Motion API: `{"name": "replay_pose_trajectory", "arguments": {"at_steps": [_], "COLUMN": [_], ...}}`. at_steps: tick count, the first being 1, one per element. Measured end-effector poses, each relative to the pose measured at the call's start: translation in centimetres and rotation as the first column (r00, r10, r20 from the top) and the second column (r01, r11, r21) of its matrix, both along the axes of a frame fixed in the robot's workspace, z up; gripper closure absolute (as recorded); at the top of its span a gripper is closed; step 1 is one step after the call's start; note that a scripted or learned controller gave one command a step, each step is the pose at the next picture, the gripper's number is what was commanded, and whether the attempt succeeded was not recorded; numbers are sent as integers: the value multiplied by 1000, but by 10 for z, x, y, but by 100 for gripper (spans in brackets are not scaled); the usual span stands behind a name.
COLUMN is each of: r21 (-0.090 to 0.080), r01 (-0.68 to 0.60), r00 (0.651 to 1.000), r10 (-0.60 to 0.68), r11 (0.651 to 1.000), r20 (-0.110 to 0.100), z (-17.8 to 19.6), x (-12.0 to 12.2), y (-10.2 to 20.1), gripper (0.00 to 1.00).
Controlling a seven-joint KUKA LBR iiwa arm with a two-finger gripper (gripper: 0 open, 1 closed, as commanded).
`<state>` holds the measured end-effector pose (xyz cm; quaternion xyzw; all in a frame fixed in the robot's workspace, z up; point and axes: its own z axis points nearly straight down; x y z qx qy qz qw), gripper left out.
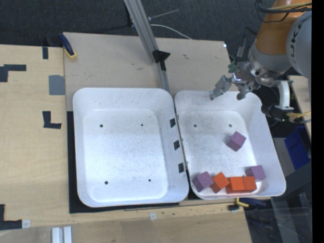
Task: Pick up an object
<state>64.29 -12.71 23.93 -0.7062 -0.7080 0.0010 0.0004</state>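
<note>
While hovering over the right bin's (pixel 266 135) far rim: gripper (pixel 229 91) showing fingers apart, gripping nothing. Sitting mid-bin, well apart from it: lone purple cube (pixel 236 140). Crowding the near wall: purple cubes (pixel 203 180), orange blocks (pixel 234 183). Lying bare alongside: left bin (pixel 81 135), bench (pixel 30 110) stretching left.

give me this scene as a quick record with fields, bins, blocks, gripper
left bin: no blocks seen
right bin: holds all blocks
purple blocks: three; lone one mid-bin, two near front wall
orange blocks: one tilted, a pair side by side
gripper: open, over right bin's far edge, holding nothing
</note>
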Motion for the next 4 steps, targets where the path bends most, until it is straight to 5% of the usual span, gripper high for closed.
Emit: {"name": "replay_pose_trajectory", "arguments": {"at_steps": [1, 2, 3, 4], "r21": [0, 0, -1, 2], "r01": [5, 2, 1, -2], "r00": [1000, 1000, 1000, 1000], "r10": [-5, -2, -1, 2], "r11": [1000, 1000, 1000, 1000], "r20": [-8, -3, 1, 0], "z": [-111, -150, -147, -148], "x": [-27, -15, -14, -13], "y": [-58, -74, -73, -41], "gripper": [0, 0, 0, 0]}}
